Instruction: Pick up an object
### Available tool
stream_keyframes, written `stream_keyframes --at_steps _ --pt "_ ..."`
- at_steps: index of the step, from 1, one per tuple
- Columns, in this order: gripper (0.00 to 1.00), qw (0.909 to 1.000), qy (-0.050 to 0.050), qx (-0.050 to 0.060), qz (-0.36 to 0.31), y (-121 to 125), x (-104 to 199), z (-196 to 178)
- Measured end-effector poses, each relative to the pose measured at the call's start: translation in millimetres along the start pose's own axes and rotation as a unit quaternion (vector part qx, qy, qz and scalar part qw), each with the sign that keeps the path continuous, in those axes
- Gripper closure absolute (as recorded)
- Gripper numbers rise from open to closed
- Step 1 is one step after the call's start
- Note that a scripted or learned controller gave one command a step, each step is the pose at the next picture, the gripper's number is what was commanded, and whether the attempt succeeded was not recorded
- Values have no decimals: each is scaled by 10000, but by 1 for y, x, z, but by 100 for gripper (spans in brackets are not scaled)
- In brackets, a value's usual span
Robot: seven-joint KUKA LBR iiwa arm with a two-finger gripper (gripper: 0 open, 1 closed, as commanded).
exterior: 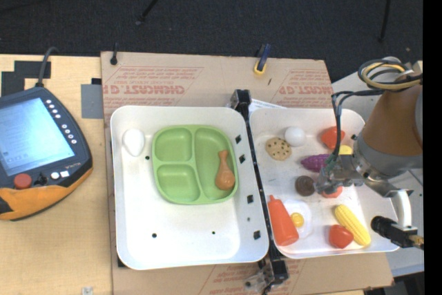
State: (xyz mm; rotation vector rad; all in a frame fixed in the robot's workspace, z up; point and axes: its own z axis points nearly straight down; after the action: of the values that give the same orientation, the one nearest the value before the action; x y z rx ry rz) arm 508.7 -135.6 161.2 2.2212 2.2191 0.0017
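My gripper (329, 184) hangs low over the right bin (366, 252), its dark tip between a brown round piece (304, 184) on its left and a yellow corn cob (351, 223) below it. A purple eggplant (315, 162) lies just up and left of the tip. Something small and red (332, 194) peeks out right under the gripper. Also in this bin are a cookie (278, 148), a white ball (295, 136), a red piece (330, 138), a red bottle (282, 220), a fried egg (298, 220) and a red fruit (340, 237).
The left bin (179, 245) holds a green divided plate (186, 166) with a chicken drumstick (224, 171) in its right section, and a white egg (133, 141) beside it. A black divider (252, 176) separates the bins. A teach pendant (38, 145) lies at far left.
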Motion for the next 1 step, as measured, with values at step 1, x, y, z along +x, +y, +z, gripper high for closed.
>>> stream_keyframes --at_steps 1 --pt "100 10000 -2 -10 -6 1 -2 -63"
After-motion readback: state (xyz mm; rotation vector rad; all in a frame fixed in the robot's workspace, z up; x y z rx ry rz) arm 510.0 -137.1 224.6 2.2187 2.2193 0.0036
